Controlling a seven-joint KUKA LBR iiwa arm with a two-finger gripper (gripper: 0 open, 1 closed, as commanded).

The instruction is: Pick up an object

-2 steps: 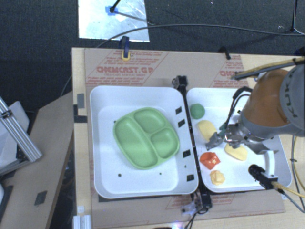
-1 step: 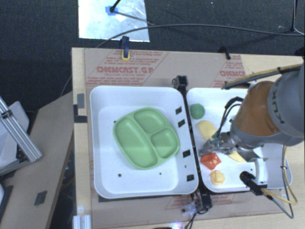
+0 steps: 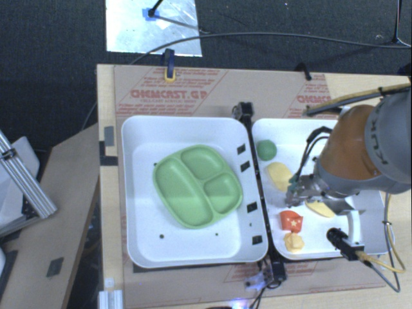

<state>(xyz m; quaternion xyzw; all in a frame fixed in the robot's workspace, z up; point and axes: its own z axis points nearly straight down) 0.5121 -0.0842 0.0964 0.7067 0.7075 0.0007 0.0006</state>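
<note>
**Arm low over the right bin, nothing held for sure**

Nearest to the camera, at the front of the right bin (image 3: 277, 253), lie a small yellow piece (image 3: 294, 242) and, just behind it, a red piece (image 3: 291, 221) with a yellow mark on top. A little further back is a yellow banana-like piece (image 3: 320, 207), partly under the arm, then a pale yellow lump (image 3: 279, 174) and, near the back wall, a green ball (image 3: 266, 149). Any of these can be the object to pick.

The gripper (image 3: 297, 192) hangs low between the pale yellow lump and the red piece. Its tips are dark and small here, so I cannot tell if they are apart or together, and no object is seen between them.

To do this step well, I think the arm should choose one piece that stands free, for example the red piece or the green ball, come straight down over its middle, and close only when both sides are clear. The pieces at the front lie close together, so a slanted approach may push them away.

The left bin (image 3: 135, 172) holds a green divided plate (image 3: 196, 185). Both bins rest on a cardboard sheet (image 3: 193, 89) on the bench; behind it the floor is dark, with a shiny square sheet (image 3: 132, 18) and cables.
</note>
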